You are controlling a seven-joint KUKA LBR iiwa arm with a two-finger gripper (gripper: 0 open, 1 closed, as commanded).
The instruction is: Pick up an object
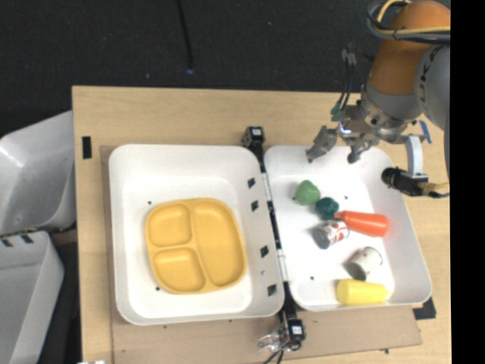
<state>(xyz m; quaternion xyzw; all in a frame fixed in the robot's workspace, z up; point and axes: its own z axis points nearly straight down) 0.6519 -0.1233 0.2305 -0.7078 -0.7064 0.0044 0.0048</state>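
Your pincer [338, 148] hangs spread wide and empty above the right bin's [405, 226] far edge; next, lower it onto the green object [307, 192].

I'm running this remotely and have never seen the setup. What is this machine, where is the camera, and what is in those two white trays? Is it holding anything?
You are looking down at a slant from one fixed camera above a wooden bench. The grey and orange machine at the right is a robot arm; its gripper, two spread fingers, hangs over the far end of the right bin with nothing between them. That bin holds a light green object, a darker green one, an orange carrot-like piece, two small can-like pieces and a yellow block. The left bin holds a yellow divided plate.
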